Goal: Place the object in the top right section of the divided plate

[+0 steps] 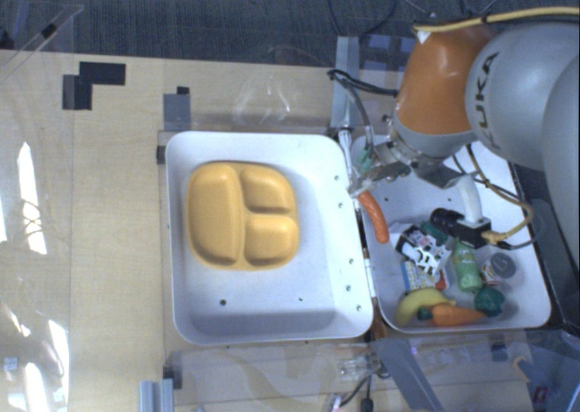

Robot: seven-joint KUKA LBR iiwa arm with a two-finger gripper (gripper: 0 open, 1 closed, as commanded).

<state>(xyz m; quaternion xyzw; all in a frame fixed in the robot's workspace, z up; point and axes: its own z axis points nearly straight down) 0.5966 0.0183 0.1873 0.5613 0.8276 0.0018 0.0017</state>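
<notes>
Orange, the small carrot-shaped toy [373,218] hangs pinched in the pincer [367,191] above the bins' shared rim, so a loose hold could drop it short of the yellow divided plate [242,214].

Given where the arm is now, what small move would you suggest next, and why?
Probably carry the gripper leftward over the bin wall toward the yellow divided plate. An orange sausage-like object hangs just below it at the right bin's left edge, and the plate's top right section lies bare.
</notes>
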